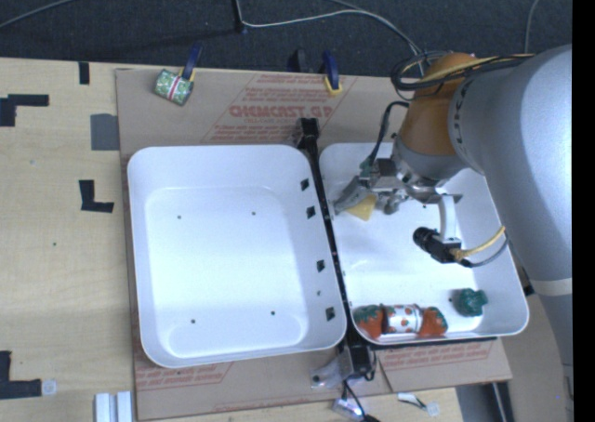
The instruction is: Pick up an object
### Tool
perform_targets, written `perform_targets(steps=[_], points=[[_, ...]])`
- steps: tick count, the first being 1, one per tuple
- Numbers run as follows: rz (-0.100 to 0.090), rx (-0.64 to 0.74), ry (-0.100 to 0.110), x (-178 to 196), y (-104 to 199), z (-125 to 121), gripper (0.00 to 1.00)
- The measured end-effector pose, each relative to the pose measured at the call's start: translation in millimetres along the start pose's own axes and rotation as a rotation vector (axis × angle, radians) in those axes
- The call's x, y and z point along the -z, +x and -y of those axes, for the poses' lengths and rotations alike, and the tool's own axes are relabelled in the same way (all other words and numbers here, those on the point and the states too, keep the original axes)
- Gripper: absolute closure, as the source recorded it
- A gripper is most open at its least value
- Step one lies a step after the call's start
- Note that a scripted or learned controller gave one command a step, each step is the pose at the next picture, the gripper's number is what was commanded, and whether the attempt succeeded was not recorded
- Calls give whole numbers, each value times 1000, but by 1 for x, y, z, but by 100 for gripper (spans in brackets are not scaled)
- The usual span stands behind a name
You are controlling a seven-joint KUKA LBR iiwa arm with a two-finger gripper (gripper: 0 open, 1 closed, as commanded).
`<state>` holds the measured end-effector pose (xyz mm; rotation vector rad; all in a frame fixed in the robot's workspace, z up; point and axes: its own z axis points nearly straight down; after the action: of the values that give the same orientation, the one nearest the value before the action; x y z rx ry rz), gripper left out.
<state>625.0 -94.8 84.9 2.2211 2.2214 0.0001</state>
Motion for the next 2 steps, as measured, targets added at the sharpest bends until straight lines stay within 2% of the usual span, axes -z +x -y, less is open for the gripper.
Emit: perform_targets(steps=[1, 2], points=[[0, 0, -1, 0, -1, 16, 0], [0, 1, -1, 0, -7, -26, 0]])
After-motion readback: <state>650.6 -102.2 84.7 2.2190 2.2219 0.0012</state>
